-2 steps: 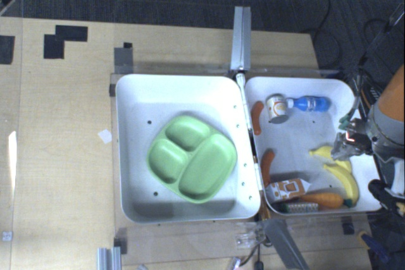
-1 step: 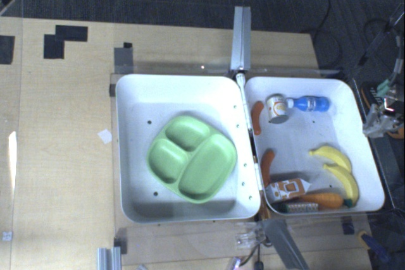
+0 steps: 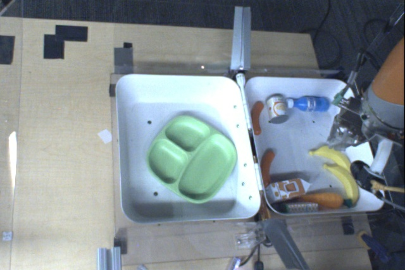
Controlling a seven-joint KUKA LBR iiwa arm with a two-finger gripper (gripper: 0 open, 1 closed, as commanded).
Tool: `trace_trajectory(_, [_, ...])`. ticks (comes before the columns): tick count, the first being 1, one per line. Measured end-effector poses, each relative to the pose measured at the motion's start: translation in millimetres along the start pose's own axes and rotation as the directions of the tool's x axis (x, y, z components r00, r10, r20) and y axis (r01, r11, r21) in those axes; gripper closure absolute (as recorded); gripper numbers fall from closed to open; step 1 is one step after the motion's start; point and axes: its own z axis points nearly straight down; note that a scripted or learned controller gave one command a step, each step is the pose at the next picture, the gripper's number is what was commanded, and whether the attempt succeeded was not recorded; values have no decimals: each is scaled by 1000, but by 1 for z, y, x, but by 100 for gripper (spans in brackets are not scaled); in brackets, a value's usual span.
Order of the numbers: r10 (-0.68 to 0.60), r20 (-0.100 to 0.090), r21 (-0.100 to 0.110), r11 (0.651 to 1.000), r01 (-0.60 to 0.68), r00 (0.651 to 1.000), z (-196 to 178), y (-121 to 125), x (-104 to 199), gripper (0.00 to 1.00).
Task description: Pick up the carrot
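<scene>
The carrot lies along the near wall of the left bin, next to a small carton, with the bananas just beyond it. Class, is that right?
Not quite. The camera view shows the carrot along the near wall of the right bin, not the left. It does lie next to the carton, with the bananas just beyond it.

Orange carrot (image 3: 324, 200), yellow bananas (image 3: 340, 169), green plate (image 3: 192, 158), white bins (image 3: 130, 155).
</scene>
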Motion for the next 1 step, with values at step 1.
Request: trace_trajectory(1, [250, 0, 0, 968, -250, 968, 22, 49, -8, 100])
